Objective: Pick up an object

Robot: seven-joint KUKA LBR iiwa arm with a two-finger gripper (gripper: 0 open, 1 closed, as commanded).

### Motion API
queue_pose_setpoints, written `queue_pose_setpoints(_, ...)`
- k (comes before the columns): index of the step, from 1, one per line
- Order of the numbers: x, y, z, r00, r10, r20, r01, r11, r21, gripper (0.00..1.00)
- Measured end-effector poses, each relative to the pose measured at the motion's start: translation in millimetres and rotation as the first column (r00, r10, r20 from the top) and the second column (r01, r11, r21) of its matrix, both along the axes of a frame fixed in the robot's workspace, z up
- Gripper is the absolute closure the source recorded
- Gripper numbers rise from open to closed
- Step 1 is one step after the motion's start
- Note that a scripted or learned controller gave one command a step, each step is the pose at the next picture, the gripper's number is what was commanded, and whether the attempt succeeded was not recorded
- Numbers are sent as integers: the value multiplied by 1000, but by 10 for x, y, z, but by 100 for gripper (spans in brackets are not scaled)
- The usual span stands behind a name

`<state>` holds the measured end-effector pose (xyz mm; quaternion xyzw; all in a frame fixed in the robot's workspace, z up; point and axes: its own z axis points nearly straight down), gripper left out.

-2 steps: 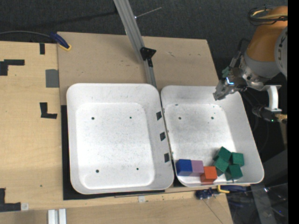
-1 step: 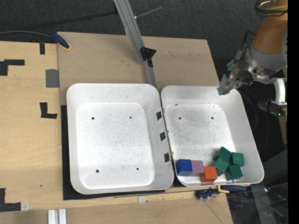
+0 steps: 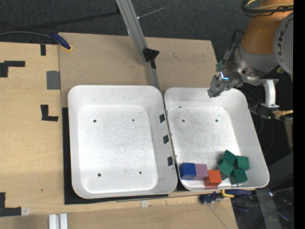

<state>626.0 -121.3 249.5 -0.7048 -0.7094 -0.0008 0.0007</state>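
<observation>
Gripper (image 3: 217, 87) hung over the right bin's (image 3: 248, 118) far rim; its clench could not be judged. Matte blocks (image 3: 214, 171), mostly cubes, clustered in the near corner.

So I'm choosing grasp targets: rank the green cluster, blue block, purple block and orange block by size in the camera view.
Largest to smallest:
1. green cluster
2. blue block
3. purple block and orange block, too alike to rank.

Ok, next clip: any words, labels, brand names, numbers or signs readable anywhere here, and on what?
None can be read.
The blocks in the right bin have plain coloured faces with no print.
The left bin carries dark dots, no text.
The black tape pieces on the bench are shapes, not letters.
The arm and its hand show no legible marking.
</observation>
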Motion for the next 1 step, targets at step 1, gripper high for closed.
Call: queue_pose_setpoints(1, -81, 482, -99, 1000, -1, -2, 1, 1000, -1, 100)
